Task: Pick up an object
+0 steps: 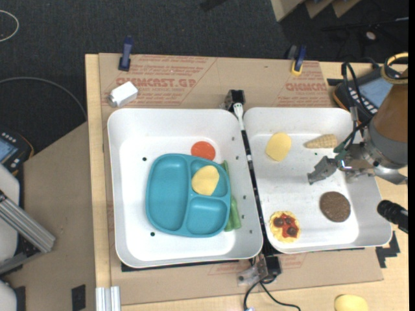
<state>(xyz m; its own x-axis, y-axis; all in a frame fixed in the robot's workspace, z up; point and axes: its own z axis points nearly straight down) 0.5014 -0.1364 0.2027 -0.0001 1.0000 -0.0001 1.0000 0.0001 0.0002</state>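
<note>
Here's the bench with its 2 white bins side by side, and the arm (389, 135) comes in from the right over the right bin (259, 193). The gripper (322, 171) sits low above that bin's bare middle, its 2 dark fingers (318, 173) pointing left and slightly spread, with nothing between them. Around it, 4 objects lie in the right bin: a yellow lumpy piece (279, 146) near the upper left, an ice cream cone (322, 140) lying on its side just above the gripper, a round brown patty (335, 207) just below and right of it, and a small pizza (284, 225) with red topping at the lower left. None of them touches the fingers. Over in the left bin (130, 173), a teal divided tray (181, 196) holds a yellow piece (206, 180) in its upper right compartment, an orange-red disc (203, 150) rests just above the tray, and a green strip (231, 203) lies along the tray's right edge. A small white block (123, 94) sits on the cardboard beyond the left bin.
</note>
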